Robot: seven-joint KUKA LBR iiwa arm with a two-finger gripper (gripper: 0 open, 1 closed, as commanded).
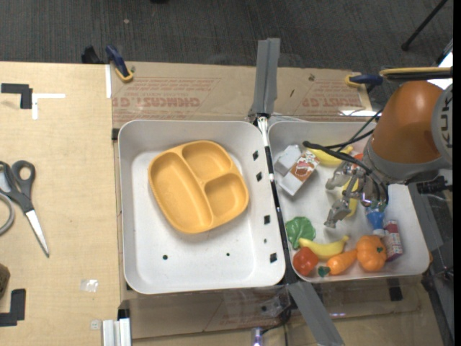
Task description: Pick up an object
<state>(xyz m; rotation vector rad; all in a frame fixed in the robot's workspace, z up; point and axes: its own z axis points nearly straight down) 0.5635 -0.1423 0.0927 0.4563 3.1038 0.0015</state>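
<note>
Two white bins on a wooden bench, arm over the right bin (421, 265), gripper (342, 204) pointing down, finger state unclear.

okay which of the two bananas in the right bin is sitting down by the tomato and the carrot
The yellow plastic banana near the bin's front edge, touching the red tomato and orange carrot. The other yellow banana lies toward the back, beside the small carton.

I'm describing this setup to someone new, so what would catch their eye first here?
The big yellow divided plate lying alone in the left bin. Then the arm's orange band over the right bin, with the gripper above a pile of bright toy food along its near edge, such as a banana.
</note>
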